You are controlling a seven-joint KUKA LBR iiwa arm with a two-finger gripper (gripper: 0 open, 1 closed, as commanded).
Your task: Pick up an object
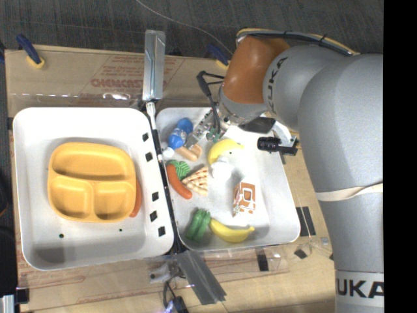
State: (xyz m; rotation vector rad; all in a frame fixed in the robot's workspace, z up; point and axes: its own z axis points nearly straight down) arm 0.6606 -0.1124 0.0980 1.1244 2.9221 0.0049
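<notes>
The right bin (pixel 280 201) holds several small objects: a blue bottle (pixel 179 134), a tan piece (pixel 190 152), a yellow lemon-like toy (pixel 223 151), a red and green carrot (pixel 178 178), a striped waffle-like piece (pixel 199 180), an orange and white carton (pixel 244 198), a green pepper (pixel 198 223) and a yellow banana (pixel 232 231). My gripper (pixel 210 130) is low at the bin's far edge, between the blue bottle and the lemon-like toy. The wrist and cables hide its tips.
The left bin (pixel 32 233) holds a yellow divided tray (pixel 92 181). A metal divider bar (pixel 154 64) stands between the bins at the back. The large grey arm (pixel 332 122) covers the right side of the bench.
</notes>
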